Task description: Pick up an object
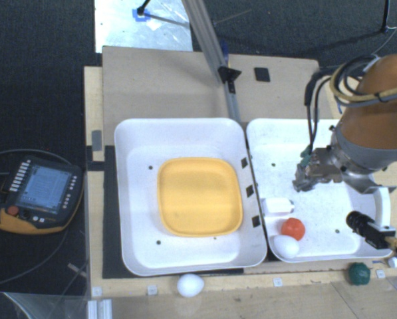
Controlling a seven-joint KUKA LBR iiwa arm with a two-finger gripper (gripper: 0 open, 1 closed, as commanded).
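1. Arm [374, 121] is reaching in from the right edge of the camera view; orange band is sitting uppermost, grey wrist section below it.
2. Black cables are looping from the orange band down toward the wrist.
3. Gripper [306, 177] is pointing left and downward; finger spacing is too blurred to read.

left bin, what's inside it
The left bin holds a yellow square plate, lying flat near its middle. Whatever lies beneath the plate is covered and cannot be seen.
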